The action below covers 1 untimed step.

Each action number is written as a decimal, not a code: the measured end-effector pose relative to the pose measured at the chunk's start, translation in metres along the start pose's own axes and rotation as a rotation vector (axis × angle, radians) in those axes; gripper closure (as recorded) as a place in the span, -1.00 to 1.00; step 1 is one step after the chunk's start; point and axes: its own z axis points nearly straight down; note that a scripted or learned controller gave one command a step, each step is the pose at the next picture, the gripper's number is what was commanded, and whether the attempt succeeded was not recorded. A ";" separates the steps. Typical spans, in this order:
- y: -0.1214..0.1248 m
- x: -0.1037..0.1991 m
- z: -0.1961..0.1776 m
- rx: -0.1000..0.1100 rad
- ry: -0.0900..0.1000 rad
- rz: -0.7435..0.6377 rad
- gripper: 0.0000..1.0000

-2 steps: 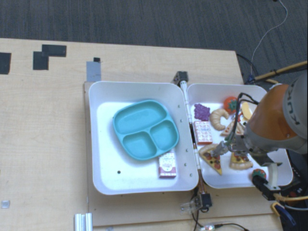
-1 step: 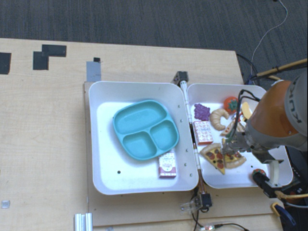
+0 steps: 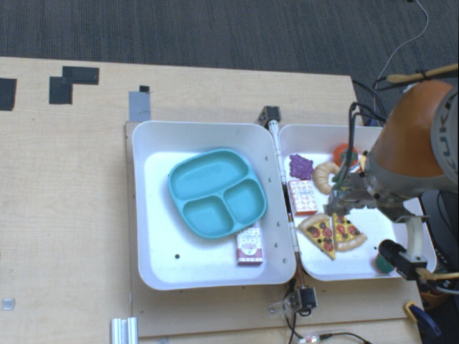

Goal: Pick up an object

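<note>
Grey and orange, the arm sets its hand (image 3: 343, 205) low in the right bin (image 3: 401, 272), directly above the pizza slice (image 3: 331, 233) lying just below it in the frame; its grip cannot be told.

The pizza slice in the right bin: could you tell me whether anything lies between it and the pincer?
Nothing visible does. The pincer hangs right over the upper edge of the pizza slice in the right bin. The small pink card and the bagel lie beside it, not over it.
</note>
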 end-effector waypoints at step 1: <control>0.000 0.000 0.000 0.001 -0.001 0.000 -1.00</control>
